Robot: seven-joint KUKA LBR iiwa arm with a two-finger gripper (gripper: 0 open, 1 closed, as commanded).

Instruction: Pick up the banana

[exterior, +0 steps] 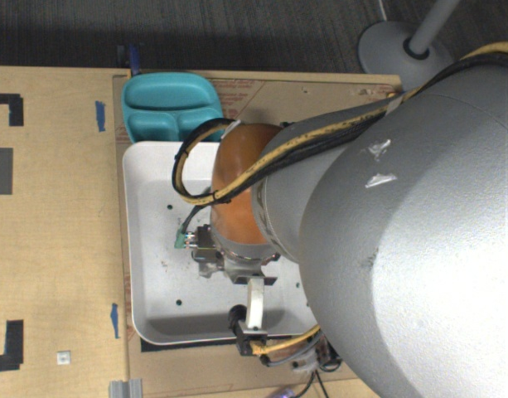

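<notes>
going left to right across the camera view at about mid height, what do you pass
black tape marks on the bench → blue tape strip → white bin → small green part at the wrist → orange band → grey arm

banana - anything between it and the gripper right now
Cannot tell: no banana is in sight. The arm covers most of the white bin, hiding whatever lies below its wrist. Only a teal tray sits beyond the bin's far edge.
</notes>
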